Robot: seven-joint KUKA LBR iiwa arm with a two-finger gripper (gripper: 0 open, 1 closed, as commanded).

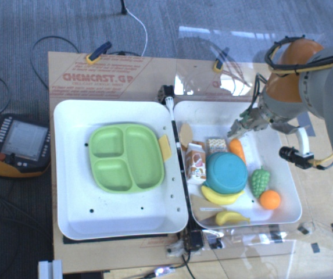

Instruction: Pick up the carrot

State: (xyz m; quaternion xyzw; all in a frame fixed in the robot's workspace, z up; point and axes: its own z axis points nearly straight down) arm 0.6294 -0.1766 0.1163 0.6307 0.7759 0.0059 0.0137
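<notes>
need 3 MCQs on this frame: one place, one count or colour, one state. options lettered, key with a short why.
1. Where does the carrot lie?
A. in the left bin
B. in the right bin, by the blue bowl
C. on the green plate

2. How many compartments does the green plate have?
A. two
B. three
C. five

3. How does the gripper stand to the carrot?
A. just above its upper end, carrot lying in the bin
B. lifted high with the carrot
C. over the left bin

Key:
1 B, the carrot lies beside the bowl's upper right rim.
2 B, three wells show.
3 A, the fingertips hang at the carrot's top end.
</notes>
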